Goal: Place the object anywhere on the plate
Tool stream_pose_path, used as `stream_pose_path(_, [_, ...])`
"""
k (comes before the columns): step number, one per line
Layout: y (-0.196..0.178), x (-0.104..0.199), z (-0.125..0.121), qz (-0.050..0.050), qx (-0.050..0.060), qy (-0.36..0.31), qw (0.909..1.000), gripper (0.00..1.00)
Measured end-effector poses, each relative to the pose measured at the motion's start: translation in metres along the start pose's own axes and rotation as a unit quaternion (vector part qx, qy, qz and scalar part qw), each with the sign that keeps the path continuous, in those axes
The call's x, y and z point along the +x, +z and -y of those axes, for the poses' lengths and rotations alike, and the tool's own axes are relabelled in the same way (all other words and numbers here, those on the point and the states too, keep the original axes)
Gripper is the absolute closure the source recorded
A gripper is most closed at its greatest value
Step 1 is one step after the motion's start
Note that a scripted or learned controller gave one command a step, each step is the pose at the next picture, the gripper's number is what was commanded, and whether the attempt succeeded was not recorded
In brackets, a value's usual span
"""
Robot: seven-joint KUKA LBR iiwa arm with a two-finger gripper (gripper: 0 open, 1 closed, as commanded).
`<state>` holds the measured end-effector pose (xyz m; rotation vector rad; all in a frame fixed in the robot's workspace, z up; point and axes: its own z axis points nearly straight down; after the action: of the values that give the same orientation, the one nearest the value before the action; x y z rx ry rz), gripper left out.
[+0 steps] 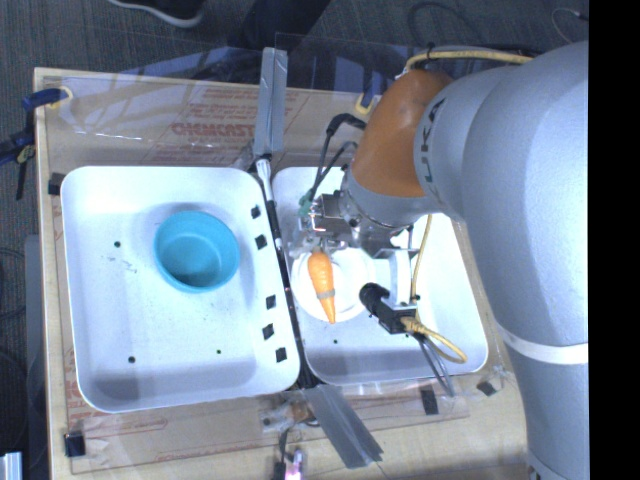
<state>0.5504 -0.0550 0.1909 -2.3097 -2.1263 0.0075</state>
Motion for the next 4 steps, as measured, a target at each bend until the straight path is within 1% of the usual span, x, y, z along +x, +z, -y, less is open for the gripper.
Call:
stream_pose_path(1, [0.0, 0.068, -0.039, 0.002, -0.001, -0.131, 0.9913, 1.0])
stream_pose_path(2, [-0.002, 0.138, -0.041, -0.001, -0.001, -0.286, 0.9582, 1.0])
stream_pose_path(3, [-0.003, 0.139, -0.042, 0.0, -0.002, -0.286, 0.9581, 0.0])
stream_pose_path(4, [-0.003, 0.168, 0.008, 0.0, -0.002, -0.36, 0.933, 0.0])
